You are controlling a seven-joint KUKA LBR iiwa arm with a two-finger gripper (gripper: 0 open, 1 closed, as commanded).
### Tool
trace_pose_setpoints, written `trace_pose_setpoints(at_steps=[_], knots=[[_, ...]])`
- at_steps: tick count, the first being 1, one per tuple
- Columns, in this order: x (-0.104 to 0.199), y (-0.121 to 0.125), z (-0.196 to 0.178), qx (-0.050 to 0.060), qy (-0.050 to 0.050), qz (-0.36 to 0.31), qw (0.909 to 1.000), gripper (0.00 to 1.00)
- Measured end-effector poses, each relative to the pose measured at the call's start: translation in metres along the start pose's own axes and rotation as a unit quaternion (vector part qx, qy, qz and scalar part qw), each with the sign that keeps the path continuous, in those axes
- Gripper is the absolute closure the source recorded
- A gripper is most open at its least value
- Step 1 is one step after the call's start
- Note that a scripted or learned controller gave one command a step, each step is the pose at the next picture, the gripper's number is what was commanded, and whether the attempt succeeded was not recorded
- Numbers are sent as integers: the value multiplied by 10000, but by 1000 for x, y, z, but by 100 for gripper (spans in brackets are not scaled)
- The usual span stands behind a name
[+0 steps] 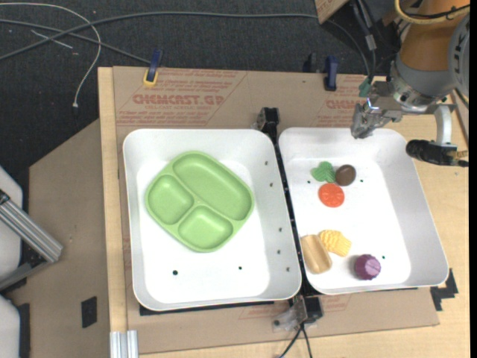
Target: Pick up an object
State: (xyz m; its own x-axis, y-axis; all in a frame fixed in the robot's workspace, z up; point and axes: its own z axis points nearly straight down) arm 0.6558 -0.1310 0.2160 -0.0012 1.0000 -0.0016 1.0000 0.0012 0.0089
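Looking down on the bench, we see two white bins side by side on a brown cardboard sheet (201, 99), the left bin (141, 274) and the right bin (417, 200) touching along their inner edges. Over in the left bin lies a green divided plate (200, 200), three compartments, turned at an angle, sitting alone near the bin's middle.

Now to the right bin, where the pickable things are. Near its upper middle we have a small cluster: a green leafy piece (323, 172) touching a brown round object (345, 174), and just below them a red-orange tomato-like piece (332, 195). Towards the near edge lies a tan bread-like roll (315, 254), touching a yellow corn piece (335, 242) beside it, and a purple round object (366, 267) sits near them to the right.

And the arm (428, 43) comes in from the upper right, grey with its orange band, the gripper (363, 127) poised over the far rim of the right bin, well apart from every object. Nothing sits between its tips; how wide they stand, we cannot tell from this angle.

Blue clamps (154, 64) pin the cardboard's far edge, and cables trail across the dark floor (67, 36).
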Motion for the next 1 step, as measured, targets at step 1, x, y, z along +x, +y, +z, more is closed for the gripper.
trace_pose_setpoints(at_steps=[1], knots=[[0, 1, 3, 33, 6, 1, 10000, 100]])
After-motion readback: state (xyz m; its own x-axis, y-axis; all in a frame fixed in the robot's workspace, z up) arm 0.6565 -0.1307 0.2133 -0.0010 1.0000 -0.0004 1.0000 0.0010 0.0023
